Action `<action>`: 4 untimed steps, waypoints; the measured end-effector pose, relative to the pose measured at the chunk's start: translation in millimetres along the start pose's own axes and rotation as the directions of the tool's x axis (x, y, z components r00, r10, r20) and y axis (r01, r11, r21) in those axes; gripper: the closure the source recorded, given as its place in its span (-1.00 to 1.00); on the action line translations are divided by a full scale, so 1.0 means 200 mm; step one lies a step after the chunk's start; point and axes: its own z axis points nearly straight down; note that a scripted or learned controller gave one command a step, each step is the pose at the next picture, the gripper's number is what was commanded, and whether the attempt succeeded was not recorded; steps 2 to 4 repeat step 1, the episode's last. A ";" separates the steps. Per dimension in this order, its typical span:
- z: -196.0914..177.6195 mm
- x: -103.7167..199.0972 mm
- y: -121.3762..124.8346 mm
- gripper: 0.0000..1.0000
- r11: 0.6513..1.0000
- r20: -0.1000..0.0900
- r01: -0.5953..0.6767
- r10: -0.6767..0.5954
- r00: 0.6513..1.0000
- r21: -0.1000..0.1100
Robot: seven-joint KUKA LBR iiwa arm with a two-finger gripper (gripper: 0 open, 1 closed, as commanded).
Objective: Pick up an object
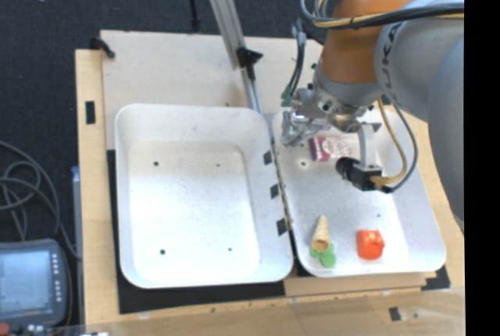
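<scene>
Alignment matters: the metal end effector (292, 128) hangs low in the right shallow white bin (406, 209), just beside a small pink-and-white packet (331, 148), and should centre over it; whether it is spread or pressed together I cannot tell. A tan cone (321, 230) and an orange-red block (370, 244) lie well clear near the front rim, but the bin's left wall is close.

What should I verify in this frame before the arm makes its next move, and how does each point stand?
1. Gripper is over the right bin, near its left wall: ok.
2. Pink-and-white packet lies just beside the gripper, partly under the wrist: ok.
3. Gripper is holding something: cannot tell.
4. Cone and green piece sit together at the bin's front, away from the arm: ok.
5. Orange block stands apart from the cone: ok.
</scene>
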 end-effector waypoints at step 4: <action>-0.05 0.28 -0.09 1.00 1.000 -0.001 0.002 -0.002 1.000 -0.001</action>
